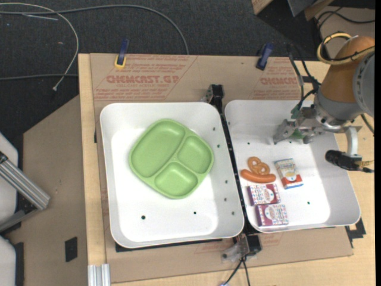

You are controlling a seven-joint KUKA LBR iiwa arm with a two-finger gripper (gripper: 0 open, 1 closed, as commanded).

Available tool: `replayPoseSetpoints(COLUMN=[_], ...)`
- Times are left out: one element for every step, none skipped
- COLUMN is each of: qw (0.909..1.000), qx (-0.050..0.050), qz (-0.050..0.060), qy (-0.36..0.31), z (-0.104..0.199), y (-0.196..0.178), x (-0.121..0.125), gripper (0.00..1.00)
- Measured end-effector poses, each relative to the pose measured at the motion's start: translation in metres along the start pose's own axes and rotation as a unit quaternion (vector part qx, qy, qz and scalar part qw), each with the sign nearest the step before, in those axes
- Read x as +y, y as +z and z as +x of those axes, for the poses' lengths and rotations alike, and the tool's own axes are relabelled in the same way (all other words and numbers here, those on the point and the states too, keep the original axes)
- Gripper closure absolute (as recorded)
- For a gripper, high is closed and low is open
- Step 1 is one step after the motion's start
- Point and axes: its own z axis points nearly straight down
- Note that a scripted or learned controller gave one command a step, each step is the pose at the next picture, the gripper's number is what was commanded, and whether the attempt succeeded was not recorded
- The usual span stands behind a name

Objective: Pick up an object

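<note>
In the right bin [333, 210] lie a small brown pretzel [256, 163], an orange sausage [258, 176], a red and white packet [288, 173] and two purple and white cartons [262, 193] [272, 214]. My gripper [290, 131] hangs over the far part of that bin, behind and to the right of the pretzel, and apart from all of these objects. Nothing shows in its grasp. The grey arm with its orange band [340, 76] comes in from the right.
A green divided plate [171, 158] lies in the left bin [128, 219]. Black clamps [215, 93] sit where the bins meet. Blue clips [122, 52] hold the cardboard at the back. Cables run along the right side.
</note>
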Motion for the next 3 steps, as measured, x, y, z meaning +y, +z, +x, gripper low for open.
replayPoseSetpoints(qw=[1.0, 1.0, 1.0], qx=[0.0, -0.001, -0.002], qz=[-0.001, -0.003, -0.006], qy=[0.0, -0.001, 0.0], z=[0.001, 0.001, -0.001], y=[0.01, -0.002, -0.046], x=[0.0, 0.002, 0.003], gripper=[0.0, 1.0, 1.0])
